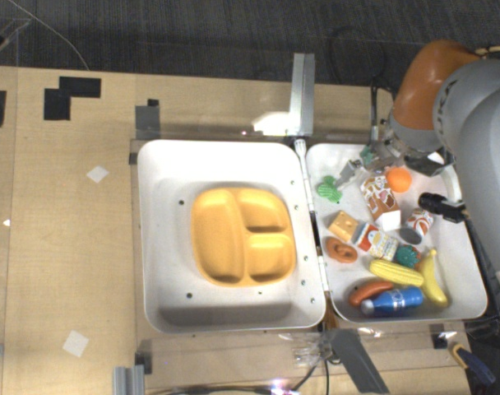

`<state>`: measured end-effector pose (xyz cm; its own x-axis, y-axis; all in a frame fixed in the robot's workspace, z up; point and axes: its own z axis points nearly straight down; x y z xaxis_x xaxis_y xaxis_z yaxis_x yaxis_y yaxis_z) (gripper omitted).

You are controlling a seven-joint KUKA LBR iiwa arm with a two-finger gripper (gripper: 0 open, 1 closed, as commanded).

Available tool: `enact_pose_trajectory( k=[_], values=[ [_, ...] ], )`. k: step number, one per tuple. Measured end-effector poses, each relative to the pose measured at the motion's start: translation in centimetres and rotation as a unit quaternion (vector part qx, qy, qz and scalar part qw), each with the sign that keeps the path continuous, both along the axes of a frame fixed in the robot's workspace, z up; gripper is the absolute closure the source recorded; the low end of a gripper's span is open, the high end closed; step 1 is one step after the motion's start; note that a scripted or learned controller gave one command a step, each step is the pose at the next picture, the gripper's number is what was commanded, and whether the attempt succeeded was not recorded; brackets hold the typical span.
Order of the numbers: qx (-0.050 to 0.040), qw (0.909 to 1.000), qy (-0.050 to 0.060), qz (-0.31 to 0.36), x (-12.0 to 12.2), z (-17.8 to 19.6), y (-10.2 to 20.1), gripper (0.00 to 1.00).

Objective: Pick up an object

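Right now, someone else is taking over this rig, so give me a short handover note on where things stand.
Gripper: over the back of the right bin; whether it is open or shut cannot be told, nothing seen held.
Things: toy pile in the right bin, including banana, corn, blue bottle, orange ball. Yellow divided tray sits in the left bin.
Done: nothing picked.
Left: grasp and lift one object.

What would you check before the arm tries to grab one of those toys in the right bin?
1. Toys within the arm's side: ok, the right bin holds the pile, including corn, banana and blue bottle.
2. Gripper over the bin: ok, at its far edge.
3. Fingers open: cannot tell.
4. Anything already held: cannot tell.
5. Target stands apart: not ok, toys crowd and touch.
6. Yellow tray out of the way: ok, in the left bin.
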<state>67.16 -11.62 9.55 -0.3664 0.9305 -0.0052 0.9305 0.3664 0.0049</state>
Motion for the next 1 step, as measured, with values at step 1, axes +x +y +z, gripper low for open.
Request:
enact_pose_trajectory(
  k=[1],
  values=[
    [0.0005,0.9998,-0.005,0.019,-4.49,-0.30,1.14,0.00]
  ],
)
